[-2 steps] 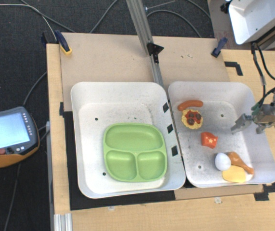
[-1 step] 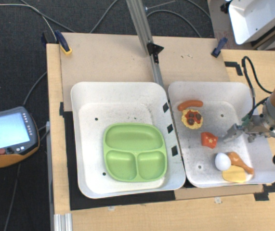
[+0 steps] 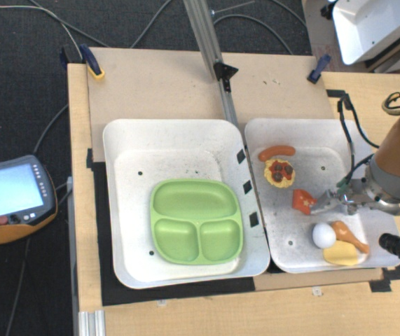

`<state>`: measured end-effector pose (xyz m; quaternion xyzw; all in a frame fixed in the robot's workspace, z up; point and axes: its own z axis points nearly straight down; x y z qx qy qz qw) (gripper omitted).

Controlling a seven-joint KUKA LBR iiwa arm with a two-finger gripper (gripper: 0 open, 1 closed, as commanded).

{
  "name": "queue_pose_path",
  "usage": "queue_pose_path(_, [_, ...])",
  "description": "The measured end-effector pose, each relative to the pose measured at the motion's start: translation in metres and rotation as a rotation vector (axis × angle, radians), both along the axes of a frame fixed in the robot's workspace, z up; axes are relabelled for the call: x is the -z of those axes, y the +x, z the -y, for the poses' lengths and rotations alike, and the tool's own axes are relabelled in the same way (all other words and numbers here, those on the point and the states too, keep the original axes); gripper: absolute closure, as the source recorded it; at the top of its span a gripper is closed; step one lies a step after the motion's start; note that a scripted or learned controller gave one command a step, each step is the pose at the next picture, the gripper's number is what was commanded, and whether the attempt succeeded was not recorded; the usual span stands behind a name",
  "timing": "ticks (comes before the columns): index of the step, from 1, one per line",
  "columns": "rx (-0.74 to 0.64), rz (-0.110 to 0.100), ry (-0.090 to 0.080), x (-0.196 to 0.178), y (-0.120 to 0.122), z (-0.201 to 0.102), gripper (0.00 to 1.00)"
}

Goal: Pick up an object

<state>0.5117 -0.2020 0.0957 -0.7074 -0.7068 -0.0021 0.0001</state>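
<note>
1. Red toy piece (image 3: 302, 201) was the likeliest pick: it lay on the floor of the right bin (image 3: 294, 257), near the bin's centre, with the jaws (image 3: 328, 201) just beside it at its 3 o'clock.
2. Whether the jaws were released or clenched could not be told; the tips were small and blurred against the white floor. Nothing was visibly held between them.
3. To do the step well, I judged the jaws needed to shift a little toward 9 o'clock so the red piece sat squarely between them before closing, not nudged ahead of them.
4. Neighbours left some room. The small pizza toy (image 3: 280, 173) lay at the red piece's 11 o'clock, apart from it, and the sausage (image 3: 277, 152) sat beyond that, near the bin's far wall.
5. At 5 o'clock from the red piece, the white egg (image 3: 323, 235) touched or nearly touched the drumstick (image 3: 349, 236), with a yellow piece (image 3: 342, 256) just below them. A low wrist sweep could have bumped this cluster, so a straight descent and straight lift looked safer.
6. The arm (image 3: 399, 159) entered from 3 o'clock, cables trailing over the bin's rim.
7. The left bin (image 3: 126, 187) held a green divided plate (image 3: 197, 220), well clear of the action; both bins sat on the worktop (image 3: 157, 82).
</note>
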Motion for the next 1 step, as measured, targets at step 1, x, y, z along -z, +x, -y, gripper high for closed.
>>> queue_pose_path(1, [0.0,-0.002,-0.003,0.0095,0.0011,0.0002,0.0])
